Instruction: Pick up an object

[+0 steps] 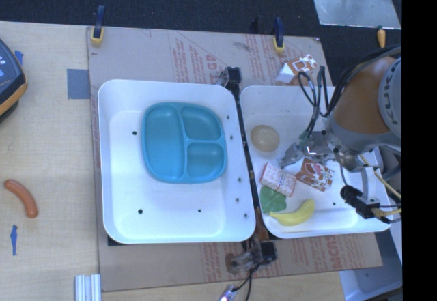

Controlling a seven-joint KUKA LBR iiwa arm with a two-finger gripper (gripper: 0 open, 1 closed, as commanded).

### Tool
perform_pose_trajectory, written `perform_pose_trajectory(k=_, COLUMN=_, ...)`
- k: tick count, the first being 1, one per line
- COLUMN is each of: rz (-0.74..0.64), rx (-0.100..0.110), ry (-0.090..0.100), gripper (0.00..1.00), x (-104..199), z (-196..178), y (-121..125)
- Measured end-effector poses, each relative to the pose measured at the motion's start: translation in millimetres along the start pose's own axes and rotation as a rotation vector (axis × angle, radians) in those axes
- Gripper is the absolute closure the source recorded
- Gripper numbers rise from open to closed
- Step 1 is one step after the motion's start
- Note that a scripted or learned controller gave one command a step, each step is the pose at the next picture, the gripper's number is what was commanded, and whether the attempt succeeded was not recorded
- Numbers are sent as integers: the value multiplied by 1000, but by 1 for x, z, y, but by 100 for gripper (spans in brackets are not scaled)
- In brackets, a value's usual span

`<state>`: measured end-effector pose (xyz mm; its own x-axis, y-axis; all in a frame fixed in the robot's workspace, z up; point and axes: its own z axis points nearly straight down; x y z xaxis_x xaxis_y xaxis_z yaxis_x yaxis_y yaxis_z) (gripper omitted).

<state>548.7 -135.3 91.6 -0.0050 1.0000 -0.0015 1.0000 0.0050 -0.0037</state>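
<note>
The right bin (345, 224) holds a round beige ball (264, 137), a pink and white packet (278, 179), a brown and white carton (315, 175), a green piece (272, 200) and a yellow banana (295, 213). My gripper (308, 151) hangs low over this bin, just above the carton and to the right of the ball. The wrist and its cables hide the bin's right part. A blue divided plate (184, 141) lies in the left bin (116, 211).
A small orange and white carton (298, 69) lies on the cardboard behind the right bin. An orange sausage toy (21, 198) rests on the bench at far left, and a dark device (8, 78) sits at the left edge. Clamps (97, 25) hold the cardboard's back edge.
</note>
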Motion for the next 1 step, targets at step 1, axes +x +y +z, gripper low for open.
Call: perform_pose_trajectory(k=1, rz=-2, rx=-1, ry=1, gripper=0, x=39, z=-1, y=39)
